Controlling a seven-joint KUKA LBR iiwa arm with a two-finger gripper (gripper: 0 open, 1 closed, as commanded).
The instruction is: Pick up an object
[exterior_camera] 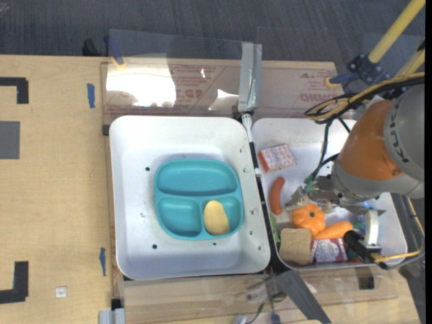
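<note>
The gripper point(317, 196) hangs low in the right bin point(297, 128), at the lower right of the frame, just above the orange pumpkin point(308, 217), and since the carrot point(332, 231) and bread slice point(295, 244) crowd it, the grasp may slip or catch a neighbour.

A shallow white plastic bin point(135, 201) sat on the left, just beside a second white bin point(304, 132) on the right. Both rested on a pale wooden bench point(54, 181) marked with black corner shapes and bits of blue tape. Behind them stood a clear plastic panel point(182, 73) before brown cardboard.
</note>
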